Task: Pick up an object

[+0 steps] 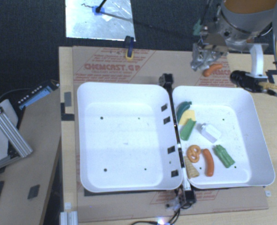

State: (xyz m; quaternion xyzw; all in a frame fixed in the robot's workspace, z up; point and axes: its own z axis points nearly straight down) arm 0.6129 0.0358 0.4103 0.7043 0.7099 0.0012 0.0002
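- While raised over the desk's (pixel 105 62) far edge, beyond the right bin (pixel 233 120), hold end effector (pixel 205 63) pinched on the orange sausage (pixel 214 69).
- Rise slowly, without jolts; seemingly gripped near one end, so prone to slipping.

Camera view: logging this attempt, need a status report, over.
Gripper beyond right shallow white bin's far rim. Small orange sausage-shaped toy at its tip, hold unconfirmed. No obstruction seen.
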